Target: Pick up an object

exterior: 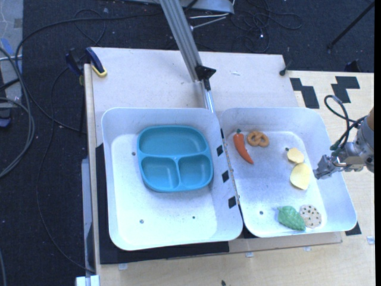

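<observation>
The right bin (271, 119) holds an orange-red pepper (242, 148), a brown pretzel (258, 139), a small yellow piece (295, 155), a larger pale yellow piece (302, 176), a green leafy item (291, 218) and a speckled cookie (310, 215). My gripper (324, 167) hangs over that bin's right rim, just right of the larger yellow piece. Nothing shows between its fingers.
A blue divided tray (175, 158) lies in the left bin (119, 219). A grey metal pole (181, 28) slants down to the gap between the bins. Cables lie on the dark floor to the left and behind the bench.
</observation>
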You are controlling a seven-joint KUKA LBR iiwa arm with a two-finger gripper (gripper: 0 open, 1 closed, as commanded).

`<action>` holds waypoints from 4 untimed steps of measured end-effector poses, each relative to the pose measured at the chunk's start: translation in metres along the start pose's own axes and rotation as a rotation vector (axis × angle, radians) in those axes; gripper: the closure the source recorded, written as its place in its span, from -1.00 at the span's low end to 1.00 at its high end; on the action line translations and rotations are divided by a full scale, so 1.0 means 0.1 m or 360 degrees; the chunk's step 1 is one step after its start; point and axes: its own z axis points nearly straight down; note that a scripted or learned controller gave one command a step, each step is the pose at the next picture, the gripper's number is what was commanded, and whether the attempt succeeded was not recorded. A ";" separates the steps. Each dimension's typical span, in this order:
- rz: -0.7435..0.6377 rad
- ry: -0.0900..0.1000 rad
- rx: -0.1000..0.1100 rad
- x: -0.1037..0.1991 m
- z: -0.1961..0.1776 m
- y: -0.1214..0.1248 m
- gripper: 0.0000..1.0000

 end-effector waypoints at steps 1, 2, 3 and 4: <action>-0.0007 0.0004 0.0003 0.52 -0.10 0.23 1.00; -0.0009 0.0006 0.0005 1.04 -0.14 0.34 1.00; -0.0007 0.0004 0.0005 1.55 -0.02 0.56 1.00; -0.0007 0.0005 0.0006 2.05 -0.03 0.66 1.00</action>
